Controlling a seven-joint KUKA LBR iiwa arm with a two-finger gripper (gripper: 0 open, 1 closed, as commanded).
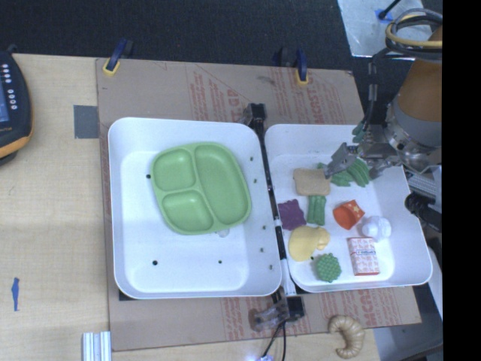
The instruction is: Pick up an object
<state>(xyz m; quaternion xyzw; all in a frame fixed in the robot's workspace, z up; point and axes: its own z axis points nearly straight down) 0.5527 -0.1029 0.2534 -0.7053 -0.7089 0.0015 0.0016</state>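
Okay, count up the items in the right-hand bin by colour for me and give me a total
Green: 3
Tan: 1
Purple: 1
Yellow: 1
Orange-red: 1
White: 1
Red-and-white box: 1
Total: 9

A: What's lying under my reach right now?

B: A light wooden bench is spreading across the view, with a brown cardboard sheet lying on top and carrying faint red print. Blue and yellow clamps are pinning its far edge.

A: And beyond my bench?

B: Dark carpeted floor is running along the top. A pale sheet is lying on it at upper right.

A: Anything at the margins?

B: A dark handheld pendant with an orange rim is sitting at the left edge, a grey tape square is sticking near it, and a small blue mark is showing at lower left. Even light is falling overall.
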